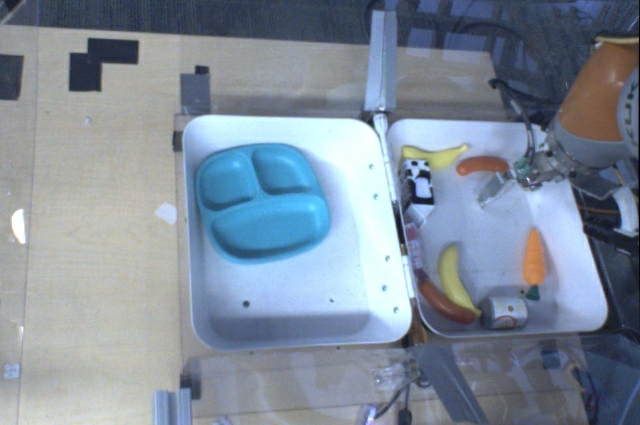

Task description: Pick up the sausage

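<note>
Sausage [484, 165] lies flat at the back of the right bin [592, 313], reddish-orange, long axis roughly along the back wall, just right of a small yellow banana [436, 155] in the back left corner. Gripper [522, 175] sits immediately to the sausage's right end, low over the bin floor; whether the jaws are open or closed cannot be told at this resolution, and nothing can be seen between them, so the sausage counts as not held. Below the banana stands a black-and-white block [419, 184] against the divider. Further forward: a carrot [535, 258] near the right wall, a second, larger banana [455, 278] lying over a dark red sausage-like piece [445, 303] at the front, and a grey can [505, 311] beside them. Left bin [300, 318] carries a blue divided plate [263, 200]; both bins rest on the desk [90, 243]. Risks, judged: approach is off the sausage's end rather than its middle, so closing here could nudge it toward the banana or roll it along the wall; a rounded smooth body may squirt out of a pinch; the front red piece could be mistaken for the target
</note>
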